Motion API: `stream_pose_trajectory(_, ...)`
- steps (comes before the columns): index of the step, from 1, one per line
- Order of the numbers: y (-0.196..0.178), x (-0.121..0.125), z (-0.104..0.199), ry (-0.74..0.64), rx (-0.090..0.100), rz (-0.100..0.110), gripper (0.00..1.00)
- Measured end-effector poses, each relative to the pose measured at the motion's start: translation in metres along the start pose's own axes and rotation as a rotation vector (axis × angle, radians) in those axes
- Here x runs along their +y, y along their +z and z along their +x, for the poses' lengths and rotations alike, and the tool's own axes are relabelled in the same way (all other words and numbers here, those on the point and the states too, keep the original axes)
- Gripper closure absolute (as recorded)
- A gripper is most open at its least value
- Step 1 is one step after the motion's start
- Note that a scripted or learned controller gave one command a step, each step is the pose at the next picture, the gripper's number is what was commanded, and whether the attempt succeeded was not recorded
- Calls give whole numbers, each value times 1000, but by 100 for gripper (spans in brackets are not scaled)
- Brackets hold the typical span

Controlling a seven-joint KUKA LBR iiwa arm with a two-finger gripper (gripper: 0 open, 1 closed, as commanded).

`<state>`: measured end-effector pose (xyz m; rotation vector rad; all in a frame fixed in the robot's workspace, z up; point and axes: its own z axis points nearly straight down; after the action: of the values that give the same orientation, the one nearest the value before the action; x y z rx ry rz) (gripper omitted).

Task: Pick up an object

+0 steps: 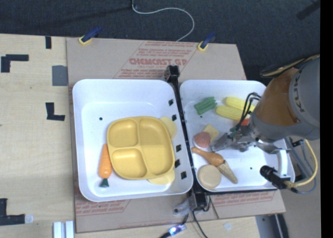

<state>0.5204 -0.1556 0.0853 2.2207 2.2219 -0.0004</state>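
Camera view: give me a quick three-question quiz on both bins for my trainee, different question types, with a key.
1. True or false: the carrot lies in the same bin as the yellow divided plate.
2. Multiple choice: the gripper is over A) the left bin, B) the right bin, C) the cardboard.
3. Fill in: the green toy lies just to the view's left of two ears of ____.

Key: 1 true; 2 B; 3 corn.
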Motion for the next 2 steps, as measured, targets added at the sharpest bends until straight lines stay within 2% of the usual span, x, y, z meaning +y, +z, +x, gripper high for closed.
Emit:
stream_pose_trajectory(1,-10,0,0,0,-2,-1,100)
stream_pose_trajectory(2,-68,9,3,-1,0,-2,100)
